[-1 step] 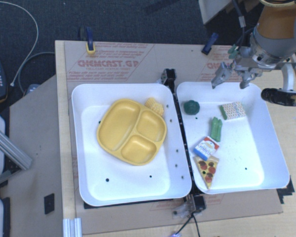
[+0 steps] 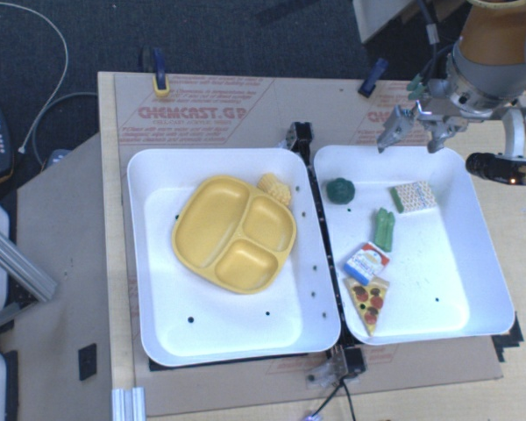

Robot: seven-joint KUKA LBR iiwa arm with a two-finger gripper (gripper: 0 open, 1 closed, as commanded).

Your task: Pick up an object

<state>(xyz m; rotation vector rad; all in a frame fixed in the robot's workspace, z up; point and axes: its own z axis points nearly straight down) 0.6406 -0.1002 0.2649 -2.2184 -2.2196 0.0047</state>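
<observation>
My gripper (image 2: 414,136) hangs above the far rim of the right bin (image 2: 482,235), its two fingers spread apart and nothing between them. Below it in that bin lie a dark green round object (image 2: 339,189), a speckled pale block (image 2: 413,196), a green bottle-shaped piece (image 2: 384,228), a small blue and white carton (image 2: 366,261) and a pizza slice toy (image 2: 367,303). The pale block is the closest to the gripper, a little nearer the front.
The left bin (image 2: 158,261) holds a yellow divided plate (image 2: 235,232) with a yellow corn piece (image 2: 275,188) at its far edge. A black clamp (image 2: 300,136) sits between the bins at the back. Cardboard (image 2: 210,103) underlies both bins.
</observation>
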